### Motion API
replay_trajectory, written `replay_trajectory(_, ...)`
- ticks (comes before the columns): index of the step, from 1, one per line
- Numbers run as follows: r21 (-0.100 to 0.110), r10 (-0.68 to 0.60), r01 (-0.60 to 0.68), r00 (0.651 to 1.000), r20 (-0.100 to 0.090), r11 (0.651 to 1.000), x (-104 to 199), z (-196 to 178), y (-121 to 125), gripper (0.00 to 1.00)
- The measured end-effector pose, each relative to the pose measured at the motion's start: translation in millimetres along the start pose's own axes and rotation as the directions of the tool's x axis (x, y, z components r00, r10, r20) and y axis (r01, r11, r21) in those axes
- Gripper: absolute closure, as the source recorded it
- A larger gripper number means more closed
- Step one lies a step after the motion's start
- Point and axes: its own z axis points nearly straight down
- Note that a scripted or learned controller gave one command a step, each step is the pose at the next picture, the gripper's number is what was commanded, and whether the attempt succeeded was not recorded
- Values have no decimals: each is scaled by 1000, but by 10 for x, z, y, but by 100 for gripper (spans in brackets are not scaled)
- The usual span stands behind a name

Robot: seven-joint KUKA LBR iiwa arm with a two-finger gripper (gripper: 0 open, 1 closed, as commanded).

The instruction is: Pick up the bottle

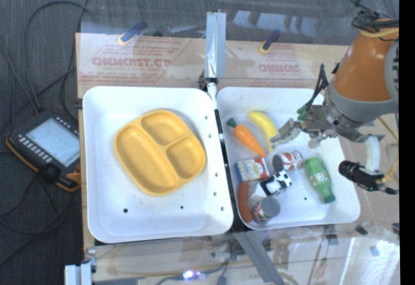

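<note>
Over the right bin (353, 209), we find the gripper (299, 131) hanging spread wide and holding nothing, up and left of the green bottle (320, 179).

We see the bottle lying on its side near the bin's right wall, cap toward the near corner, a little apart from the small can (288, 161), the carton (251, 169) and the cow figure (276, 183), so we judge there is room for fingers on either flank. Banana (262, 123) and carrot (247, 136) lie further left, the yellow divided plate (160, 150) in the left bin (97, 212). The arm (366, 73) would need to shift right and toward us before descending.
</note>
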Motion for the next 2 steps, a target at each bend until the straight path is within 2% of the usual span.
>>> replay_trajectory(1, 1, 186, -186, 982, 0, 982, -710, 354, -339, 0)
replay_trajectory(2, -2, 219, -219, 976, -8, 976, -849, 1260, -237, 0)
